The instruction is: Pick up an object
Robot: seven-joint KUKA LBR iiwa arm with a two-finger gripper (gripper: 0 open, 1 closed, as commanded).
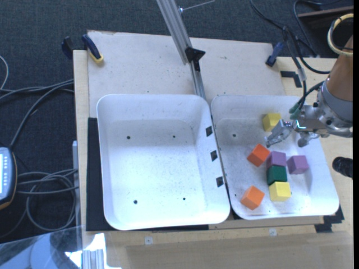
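Gripper above right bin, finger spread unreadable, nothing seen held. Yellow cube just beside, far-left; purple cube near-side below.

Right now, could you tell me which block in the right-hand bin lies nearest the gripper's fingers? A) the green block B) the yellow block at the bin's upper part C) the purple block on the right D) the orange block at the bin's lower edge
B: the upper yellow block sits just left of the gripper in the right bin, while the green block, the lower orange block and the right purple block lie farther down.
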